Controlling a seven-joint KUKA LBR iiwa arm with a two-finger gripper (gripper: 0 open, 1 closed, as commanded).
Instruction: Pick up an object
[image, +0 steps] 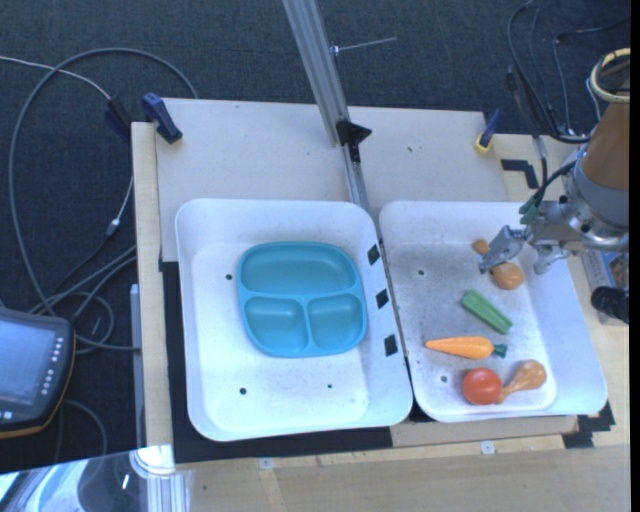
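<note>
In the right bin: my gripper hangs over the upper part of the right bin, the arm coming in from the right edge
My jaws: apart, two grey fingers splayed to left and right, nothing between them that I can see
Nearest thing: a small brown potato-like piece, touching or just under my left-hand finger, slightly below and left of the midpoint between my tips
Its lie: roundish, no clear long axis, so I judge the wrist angle matters little for it
Orange bit: a small orange piece just left of my fingers, partly hidden, too small to name
Green stick: a green vegetable below the potato, long axis running from upper left to lower right, near but apart from my tips
Carrot: an orange carrot lower still, lying almost level across the bin
Tomato and pear: a red tomato touching a tan pear-shaped piece at the bin's lower edge, well apart from me
Left bin: the left bin holds a blue divided plate, far from my reach line
What the move turns on: I judge the potato sits off-centre toward my left finger, so I would need a small shift down-left in view before closing
</note>
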